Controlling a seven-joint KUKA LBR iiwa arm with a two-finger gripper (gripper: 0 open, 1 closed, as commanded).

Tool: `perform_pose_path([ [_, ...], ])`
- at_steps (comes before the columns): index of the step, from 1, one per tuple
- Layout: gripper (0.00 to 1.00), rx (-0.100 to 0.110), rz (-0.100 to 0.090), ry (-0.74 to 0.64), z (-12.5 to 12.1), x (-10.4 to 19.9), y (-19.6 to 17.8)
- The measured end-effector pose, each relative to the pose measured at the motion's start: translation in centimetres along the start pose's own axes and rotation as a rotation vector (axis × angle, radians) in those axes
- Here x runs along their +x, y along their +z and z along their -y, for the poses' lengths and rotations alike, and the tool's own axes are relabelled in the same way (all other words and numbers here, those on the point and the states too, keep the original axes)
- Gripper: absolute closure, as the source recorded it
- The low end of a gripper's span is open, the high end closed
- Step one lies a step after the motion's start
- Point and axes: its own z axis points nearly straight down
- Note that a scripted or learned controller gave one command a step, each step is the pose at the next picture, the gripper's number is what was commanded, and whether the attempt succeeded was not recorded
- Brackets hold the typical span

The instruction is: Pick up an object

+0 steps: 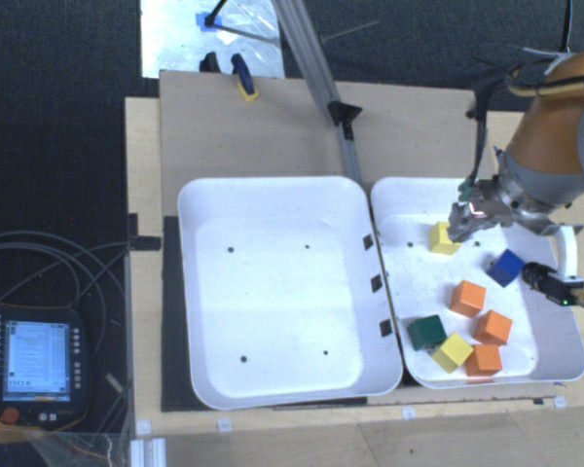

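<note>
**Gripper low over the yellow block**

Gripper (464, 224) sits low in the right-hand shallow white plastic bin (555, 358), at the end of the grey arm with its orange band (555, 134), directly beside and partly over a small yellow cube-shaped block (442, 239). Whether the gripper is parted or closed cannot be told from this slanted view, and nothing shows the block held.

The block lies on the bin floor in the upper left part of that bin, near the dividing wall, well apart from the blue block (505, 267) and the orange, green and yellow cluster nearer the front edge.

To do the grasp well, I judge the tool should centre over the block, meet two opposite flat faces squarely, and close before lifting (a skewed approach could nudge it away).

Being roughly cubic, the block has no clear long axis; its edges look turned slightly against the bin walls.
</note>
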Motion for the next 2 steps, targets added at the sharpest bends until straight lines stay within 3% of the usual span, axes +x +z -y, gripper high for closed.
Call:
perform_pose_path([
  [1,1.0,-0.004,0.001,0.0,0.1,0.1,-6.5],
  [2,1.0,0.002,0.0,0.001,-0.1,0.1,-7.8],
])
